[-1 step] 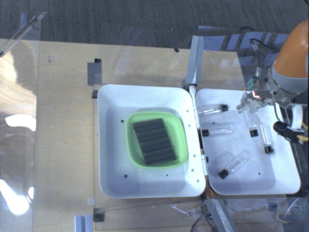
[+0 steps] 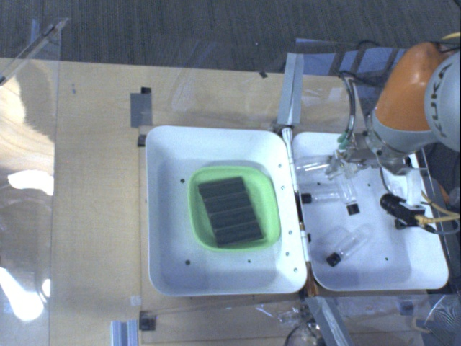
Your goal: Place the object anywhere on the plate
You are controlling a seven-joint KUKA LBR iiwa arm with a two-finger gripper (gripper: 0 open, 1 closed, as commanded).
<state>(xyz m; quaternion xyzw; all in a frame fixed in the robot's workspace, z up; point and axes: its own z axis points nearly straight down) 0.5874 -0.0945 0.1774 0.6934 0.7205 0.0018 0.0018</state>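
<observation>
Wooden desk [image 2: 86,215] carries two white bins; the left bin [image 2: 166,265] holds a green plate [image 2: 198,225] with a dark ridged block [image 2: 230,211] already lying on it. Over the right bin [image 2: 418,265] hangs the tool [image 2: 344,175]; its grip cannot be told. Best withdraw upward without disturbing the block.

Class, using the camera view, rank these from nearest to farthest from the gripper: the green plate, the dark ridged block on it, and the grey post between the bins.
From the gripper, in the right bin:
1. grey post, up at the bins' far edge.
2. green plate, left bin, its near rim.
3. dark ridged block, at the plate's centre.
</observation>
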